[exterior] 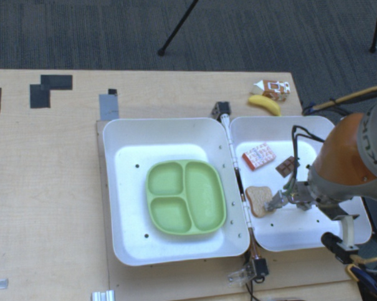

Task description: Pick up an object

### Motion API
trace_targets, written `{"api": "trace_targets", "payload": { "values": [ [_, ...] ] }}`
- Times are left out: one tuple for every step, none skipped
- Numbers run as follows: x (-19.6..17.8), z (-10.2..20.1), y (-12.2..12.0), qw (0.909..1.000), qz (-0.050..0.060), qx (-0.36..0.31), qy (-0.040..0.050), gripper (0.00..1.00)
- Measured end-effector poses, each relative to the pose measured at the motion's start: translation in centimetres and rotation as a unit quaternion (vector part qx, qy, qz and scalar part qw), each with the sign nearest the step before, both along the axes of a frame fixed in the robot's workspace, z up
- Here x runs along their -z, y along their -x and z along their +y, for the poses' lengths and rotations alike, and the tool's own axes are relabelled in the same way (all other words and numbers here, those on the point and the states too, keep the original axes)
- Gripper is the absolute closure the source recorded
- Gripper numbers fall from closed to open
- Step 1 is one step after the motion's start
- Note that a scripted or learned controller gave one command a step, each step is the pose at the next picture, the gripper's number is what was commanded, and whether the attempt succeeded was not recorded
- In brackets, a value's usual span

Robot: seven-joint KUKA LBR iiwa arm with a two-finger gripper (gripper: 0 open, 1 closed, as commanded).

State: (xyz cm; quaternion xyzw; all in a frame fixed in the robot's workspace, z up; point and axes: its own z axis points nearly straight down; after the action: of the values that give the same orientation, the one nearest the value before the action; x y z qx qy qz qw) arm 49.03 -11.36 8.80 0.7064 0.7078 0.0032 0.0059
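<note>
The pincer (277, 202) sits low in the right bin (304, 238), touching one toast slice (259, 200) near the bin's left wall; its spread cannot be told. One red packet (258, 156) and one brown piece (286, 167) lie behind, apart.

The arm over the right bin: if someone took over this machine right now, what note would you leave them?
Gripper: low in the right bin, at the right edge of the slice of bread; whether it has a grip is unclear.
Also in that bin: a red and white packet and a small brown piece.
Left bin: a green divided plate.
On the bench behind: a banana and a small carton.
Done: nothing lifted.
Left: grasp one thing and raise it.
</note>
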Motion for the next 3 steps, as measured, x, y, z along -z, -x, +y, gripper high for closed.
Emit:
{"api": "trace_targets", "payload": {
  "values": [
    [-1.2, 0.1, -0.3, 1.0000, -0.003, -0.001, -0.0009, 1.00],
    [-1.2, 0.1, -0.2, 1.0000, -0.002, -0.002, -0.0010, 0.00],
    [-2.3, 0.2, -0.4, 1.0000, -0.004, -0.003, -0.0014, 1.00]
  ]
}}
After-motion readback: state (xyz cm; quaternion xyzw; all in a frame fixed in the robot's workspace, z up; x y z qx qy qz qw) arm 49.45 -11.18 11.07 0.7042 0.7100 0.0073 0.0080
